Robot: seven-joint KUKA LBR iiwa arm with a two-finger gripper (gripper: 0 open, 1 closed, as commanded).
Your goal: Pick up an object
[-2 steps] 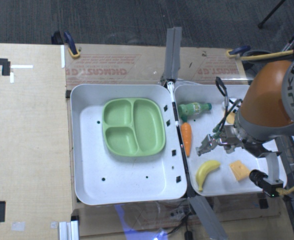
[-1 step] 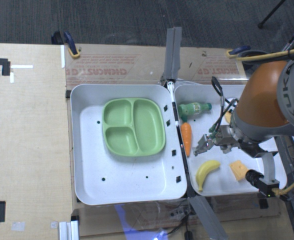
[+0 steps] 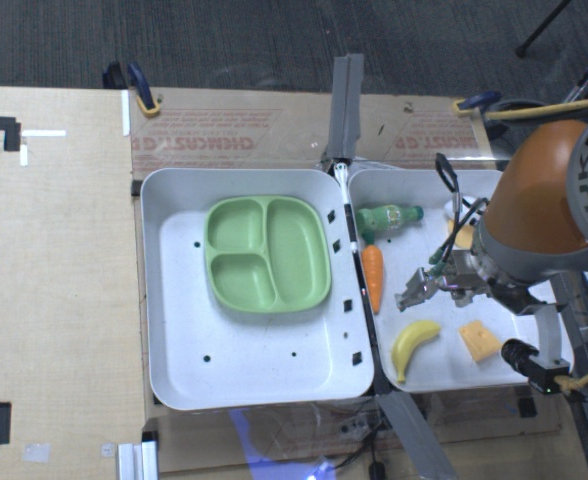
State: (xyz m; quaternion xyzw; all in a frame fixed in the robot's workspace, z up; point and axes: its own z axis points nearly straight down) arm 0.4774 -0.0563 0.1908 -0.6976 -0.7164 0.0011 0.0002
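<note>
My gripper (image 3: 417,293) hangs over the right bin (image 3: 414,373), between the carrot (image 3: 373,276) on its left and the cheese wedge (image 3: 480,341) on its lower right. A yellow banana (image 3: 412,345) lies just below it. Near the bin's far left corner a green bottle (image 3: 386,218) lies on its side. A small yellow item (image 3: 463,236) peeks out behind the wrist. The grey arm with its orange band (image 3: 544,183) covers the right part of the bin.
The left bin (image 3: 174,368) holds a green divided plate (image 3: 269,254). A raised divider (image 3: 357,268) separates the two bins. Cardboard (image 3: 234,133) lies behind the bins, and a wooden bench top (image 3: 49,268) spreads to the left.
</note>
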